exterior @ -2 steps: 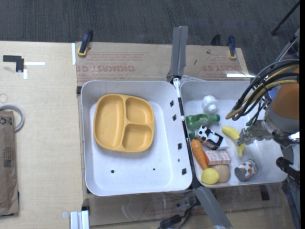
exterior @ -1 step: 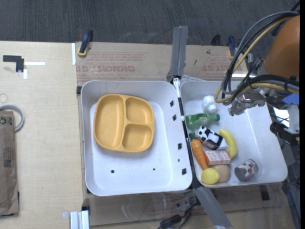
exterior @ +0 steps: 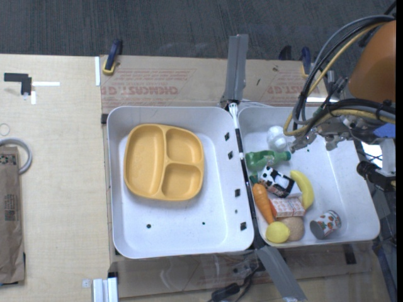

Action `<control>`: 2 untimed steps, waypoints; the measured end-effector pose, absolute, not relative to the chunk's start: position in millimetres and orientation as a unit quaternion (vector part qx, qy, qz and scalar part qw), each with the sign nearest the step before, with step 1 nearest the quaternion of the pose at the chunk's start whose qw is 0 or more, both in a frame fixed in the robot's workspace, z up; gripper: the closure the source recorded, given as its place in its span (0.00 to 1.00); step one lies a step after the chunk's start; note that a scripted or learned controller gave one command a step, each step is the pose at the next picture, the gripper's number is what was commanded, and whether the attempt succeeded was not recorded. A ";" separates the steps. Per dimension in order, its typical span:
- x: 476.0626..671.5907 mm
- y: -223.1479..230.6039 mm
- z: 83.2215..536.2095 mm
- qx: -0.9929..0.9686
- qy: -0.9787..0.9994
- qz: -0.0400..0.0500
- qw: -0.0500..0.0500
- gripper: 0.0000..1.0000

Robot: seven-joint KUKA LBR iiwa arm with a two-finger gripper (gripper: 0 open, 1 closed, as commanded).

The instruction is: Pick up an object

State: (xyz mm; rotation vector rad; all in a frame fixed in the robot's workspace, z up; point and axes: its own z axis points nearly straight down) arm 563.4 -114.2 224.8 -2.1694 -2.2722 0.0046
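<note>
The right bin [exterior: 352,187] holds a pile of small things: a green bottle [exterior: 264,159], a white lump [exterior: 276,135], a black-and-white cow toy [exterior: 277,181], a banana [exterior: 305,187], a carrot [exterior: 262,201], a small pink box [exterior: 286,206], a lemon [exterior: 278,232], a brown round piece [exterior: 293,228] and a printed cup [exterior: 325,224] on its side. My gripper [exterior: 313,143] hangs over the bin's upper middle, right of the white lump and above the banana. Its two fingers stand apart, open, with nothing between them.
The left bin [exterior: 126,231] bears a yellow divided plate [exterior: 164,162]. A grey post [exterior: 236,74] rises behind the seam between the bins. Cables [exterior: 327,49] loop from the arm at the right. A brown bag [exterior: 9,212] lies at the far left.
</note>
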 end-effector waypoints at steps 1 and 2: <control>531.6 -168.6 103.7 -0.707 -0.707 -0.001 -0.003 0.00; 531.6 -168.6 103.7 -0.707 -0.707 -0.001 -0.003 0.00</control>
